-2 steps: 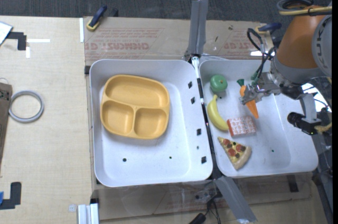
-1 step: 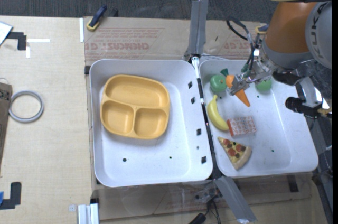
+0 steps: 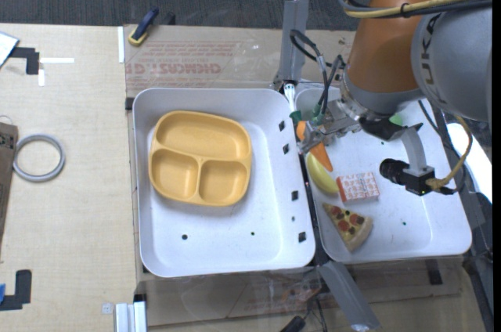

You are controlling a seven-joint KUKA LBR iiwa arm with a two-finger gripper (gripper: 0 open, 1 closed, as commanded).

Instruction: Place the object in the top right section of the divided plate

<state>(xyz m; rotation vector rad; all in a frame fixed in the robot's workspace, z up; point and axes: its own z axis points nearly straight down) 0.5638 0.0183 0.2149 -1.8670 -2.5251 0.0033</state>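
One triangular toy pizza slice with red toppings (image 3: 348, 225), nearest the camera, at 6 o'clock in the right shallow white bin (image 3: 438, 240). One small red-and-white patterned box (image 3: 358, 187), just beyond it at 12 o'clock. One yellow toy banana (image 3: 319, 174), touching the box's 9 o'clock side. One orange toy carrot (image 3: 324, 159), lying across the banana's far end. One yellow three-section divided plate (image 3: 200, 158), in the left shallow white bin (image 3: 211, 244), toward that bin's 11 o'clock; two sections near, one long section far. One two-finger gripper (image 3: 317, 133), at 12 o'clock from the carrot, over the right bin's 10 o'clock corner; finger spread cannot be told. One grey tape ring (image 3: 36, 157), on the bench at 9 o'clock.
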